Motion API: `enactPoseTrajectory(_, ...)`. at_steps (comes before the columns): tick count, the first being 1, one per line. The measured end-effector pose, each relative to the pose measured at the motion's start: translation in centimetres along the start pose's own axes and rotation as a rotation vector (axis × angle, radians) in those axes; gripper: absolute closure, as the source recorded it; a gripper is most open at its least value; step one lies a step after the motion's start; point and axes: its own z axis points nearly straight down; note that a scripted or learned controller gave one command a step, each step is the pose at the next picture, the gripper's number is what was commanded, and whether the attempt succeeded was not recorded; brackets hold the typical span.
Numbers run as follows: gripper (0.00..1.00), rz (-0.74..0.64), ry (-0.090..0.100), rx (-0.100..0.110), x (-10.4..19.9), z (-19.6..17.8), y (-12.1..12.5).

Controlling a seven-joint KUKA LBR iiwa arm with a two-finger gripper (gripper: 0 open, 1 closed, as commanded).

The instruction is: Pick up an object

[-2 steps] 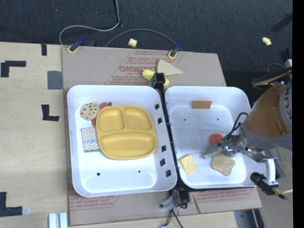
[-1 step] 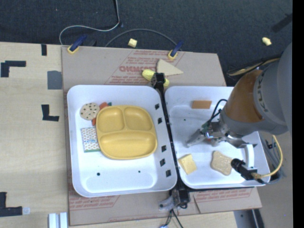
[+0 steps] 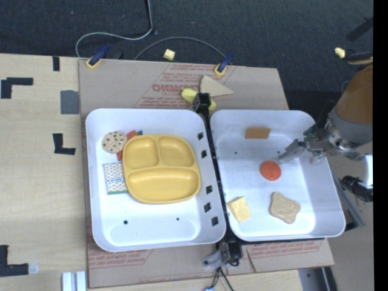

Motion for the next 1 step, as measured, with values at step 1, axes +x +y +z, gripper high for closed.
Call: enactPoseTrajectory(1,0.00,-0.006,0.002,0.006,4.18,7.85,0.22)
